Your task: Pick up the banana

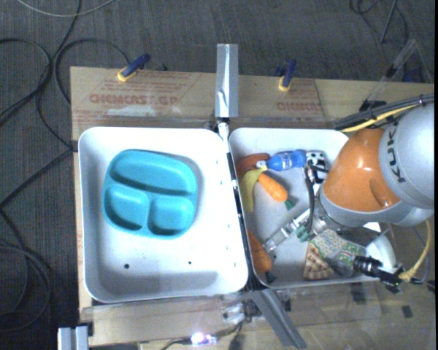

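The banana [247,189] is yellow and lies along the left wall of the right bin [281,283], partly under an orange carrot [271,187]. My gripper [280,238] reaches down and left from the orange-banded wrist into the lower middle of that bin. It sits below the banana and apart from it. Nothing yellow shows at the gripper's tip.
A blue bottle [286,159], a reddish-brown item [252,160] and a black-and-white item [316,159] lie at the right bin's back. An orange item [260,254] and a waffle-patterned packet [325,258] lie near its front. The left bin [95,268] holds a blue compartment tray [152,192].
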Available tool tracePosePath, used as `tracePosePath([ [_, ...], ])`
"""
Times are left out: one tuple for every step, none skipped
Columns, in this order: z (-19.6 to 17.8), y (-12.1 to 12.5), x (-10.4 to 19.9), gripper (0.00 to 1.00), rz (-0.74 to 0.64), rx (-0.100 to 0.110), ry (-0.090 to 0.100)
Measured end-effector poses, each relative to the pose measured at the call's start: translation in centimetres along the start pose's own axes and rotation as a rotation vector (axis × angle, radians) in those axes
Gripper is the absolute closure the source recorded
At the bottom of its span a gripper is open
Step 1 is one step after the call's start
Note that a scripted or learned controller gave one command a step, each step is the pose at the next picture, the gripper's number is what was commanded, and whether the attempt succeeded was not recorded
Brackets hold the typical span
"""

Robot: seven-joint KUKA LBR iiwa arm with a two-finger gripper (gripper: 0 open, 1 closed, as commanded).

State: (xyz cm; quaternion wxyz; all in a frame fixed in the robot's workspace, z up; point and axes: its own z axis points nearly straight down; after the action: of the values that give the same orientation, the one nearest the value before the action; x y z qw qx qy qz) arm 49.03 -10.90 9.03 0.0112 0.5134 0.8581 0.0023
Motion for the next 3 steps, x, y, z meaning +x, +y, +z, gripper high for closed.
tracePosePath([
  [-4.6,3.7,7.2,0.0,-0.091,-0.003,0.043],
  [-5.8,1.7,4.3,0.0,-0.078,0.016,0.019],
  [-9.4,4.2,8.6,0.0,-0.395,0.011,0.018],
])
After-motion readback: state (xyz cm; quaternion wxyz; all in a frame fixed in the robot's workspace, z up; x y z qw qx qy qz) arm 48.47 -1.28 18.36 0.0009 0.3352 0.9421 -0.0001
